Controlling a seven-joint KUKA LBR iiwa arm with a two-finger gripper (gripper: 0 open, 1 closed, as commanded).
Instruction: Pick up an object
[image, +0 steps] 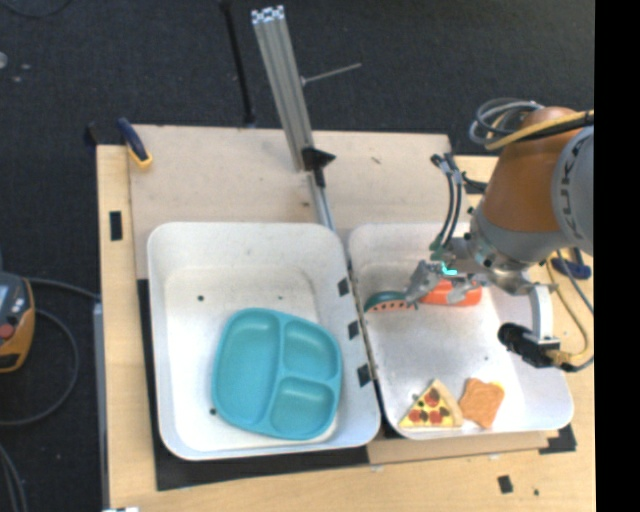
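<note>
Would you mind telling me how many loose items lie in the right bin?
3 at least: a pizza slice and an orange piece at the near edge, an orange-red item under the arm, which may hide more.

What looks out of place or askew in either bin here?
Nothing stands out. The turquoise divided plastic plate lies flat in the left bin; the toy pizza slice and orange toast-like piece rest at the right bin's near edge.

Orange object (452, 293) in right bin (440, 365)

Right bin's (520, 415) middle lies open; pizza slice (432, 408) crowds its near rim
</note>
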